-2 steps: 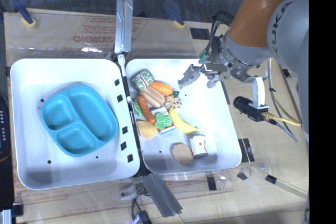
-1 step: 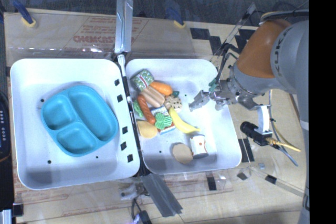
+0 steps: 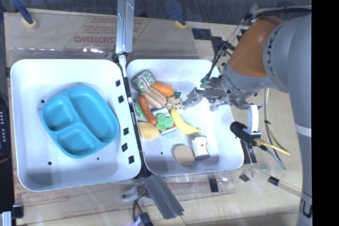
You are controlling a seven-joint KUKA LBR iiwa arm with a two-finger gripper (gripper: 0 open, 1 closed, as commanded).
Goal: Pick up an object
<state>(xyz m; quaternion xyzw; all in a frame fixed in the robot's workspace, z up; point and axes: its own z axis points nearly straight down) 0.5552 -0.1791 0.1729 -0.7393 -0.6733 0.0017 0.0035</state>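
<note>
The right bin (image 3: 225,151) holds a heap of toy food. It includes a green can (image 3: 143,81), a hot dog (image 3: 154,97), an orange carrot (image 3: 163,88), a speckled cookie (image 3: 175,105), a yellow banana (image 3: 183,124), a green piece (image 3: 165,122), a pale yellow lump (image 3: 149,131), a tan round bun (image 3: 184,154) and a small white cup with a red mark (image 3: 201,146). My gripper (image 3: 201,102) hangs over the bin's right middle, just right of the cookie and above the banana. It stands open with nothing between its fingers.
The left bin (image 3: 26,82) carries a blue divided plate (image 3: 79,120). A grey divider with black clips (image 3: 127,114) runs between the bins. The arm's orange band (image 3: 251,50) and cables (image 3: 270,145) hang over the right bin's right rim.
</note>
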